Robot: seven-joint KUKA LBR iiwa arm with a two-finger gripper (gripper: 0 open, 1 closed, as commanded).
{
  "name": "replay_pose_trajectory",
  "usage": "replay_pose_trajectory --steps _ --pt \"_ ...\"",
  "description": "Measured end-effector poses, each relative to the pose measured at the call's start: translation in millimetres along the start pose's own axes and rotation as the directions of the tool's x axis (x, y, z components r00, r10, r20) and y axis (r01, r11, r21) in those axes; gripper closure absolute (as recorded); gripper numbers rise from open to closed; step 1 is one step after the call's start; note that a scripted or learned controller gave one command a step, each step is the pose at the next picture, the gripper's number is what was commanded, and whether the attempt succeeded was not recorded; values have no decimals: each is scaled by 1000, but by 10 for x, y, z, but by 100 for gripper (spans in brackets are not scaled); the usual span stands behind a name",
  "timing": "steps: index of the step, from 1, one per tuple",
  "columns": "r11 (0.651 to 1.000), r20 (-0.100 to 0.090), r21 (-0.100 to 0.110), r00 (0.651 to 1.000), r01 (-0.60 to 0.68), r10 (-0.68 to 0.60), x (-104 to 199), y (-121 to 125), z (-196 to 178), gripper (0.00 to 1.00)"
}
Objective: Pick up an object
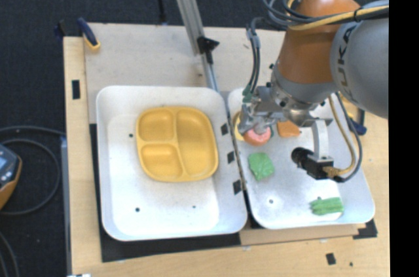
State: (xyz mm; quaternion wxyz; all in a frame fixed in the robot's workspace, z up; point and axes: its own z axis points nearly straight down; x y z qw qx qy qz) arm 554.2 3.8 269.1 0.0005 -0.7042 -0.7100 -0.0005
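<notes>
Gripper [254, 127] sits low over a pink ring [258, 135] in the right bin [357, 200]; can't tell its state. Yellow tray [177, 143] in the left bin [118, 203].

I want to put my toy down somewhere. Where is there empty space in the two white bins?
Left bin: bare floor below and left of the yellow tray. Right bin: a bare patch between the green block and the green piece. It is crowded at the top, where the pincer hangs over the pink ring.
</notes>
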Motion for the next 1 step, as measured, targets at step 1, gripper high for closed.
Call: replay_pose_trajectory --steps 1 --pt "1000 1 -1 1000 0 0 558 101 34 100"
